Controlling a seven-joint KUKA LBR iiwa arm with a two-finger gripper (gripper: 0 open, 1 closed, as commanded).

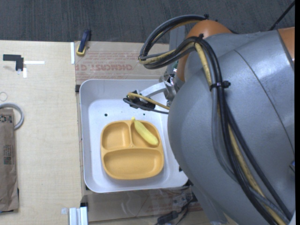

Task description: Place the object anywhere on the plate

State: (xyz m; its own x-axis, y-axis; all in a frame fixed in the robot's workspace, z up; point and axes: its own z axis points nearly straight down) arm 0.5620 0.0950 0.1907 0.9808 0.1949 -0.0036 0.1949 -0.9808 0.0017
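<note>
An orange-yellow divided plate (132, 165) lies in the white bin (93, 125), toward its front. A yellow banana-shaped object (145, 133) rests in the plate's far right compartment, with its stem end near the plate's far rim. My gripper (165, 90) hangs at the bin's far right, behind and to the right of the plate, mostly covered by the grey arm (234, 125). Nothing shows held in it.
The arm's bulk covers the right of the view, including the bin's right wall. Printed cardboard (117, 64) lies behind the bin. On the bench to the left are a brown packet (7, 163), a grey ring (16, 114) and a blue-and-yellow tool (84, 42).
</note>
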